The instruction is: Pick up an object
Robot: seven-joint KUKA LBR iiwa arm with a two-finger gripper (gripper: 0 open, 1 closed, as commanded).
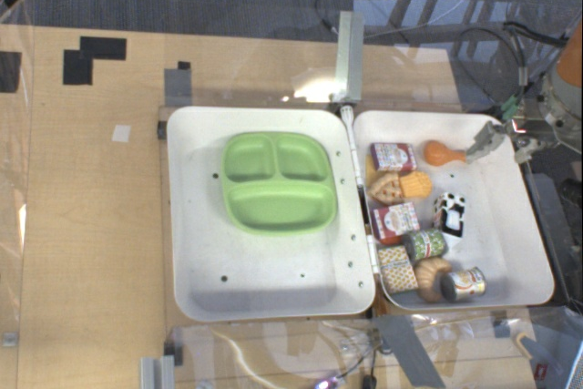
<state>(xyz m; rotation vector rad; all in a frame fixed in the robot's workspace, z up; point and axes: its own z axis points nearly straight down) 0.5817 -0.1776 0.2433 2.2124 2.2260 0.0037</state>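
**Toys in the Right Bin**

The right bin [510, 223] holds a heap of small toys. An orange pear-shaped toy [444, 153] lies near the back, just beside the gripper [485, 141]. It is smooth and round with a thin end. Two red boxes [393, 158], a yellow toy [416, 187], a black and white cow [450, 214] and a tin can [465, 284] sit close together. The left bin [191, 223] holds a green plate [277, 181] with three parts. I cannot tell if the fingers are released or clenched.
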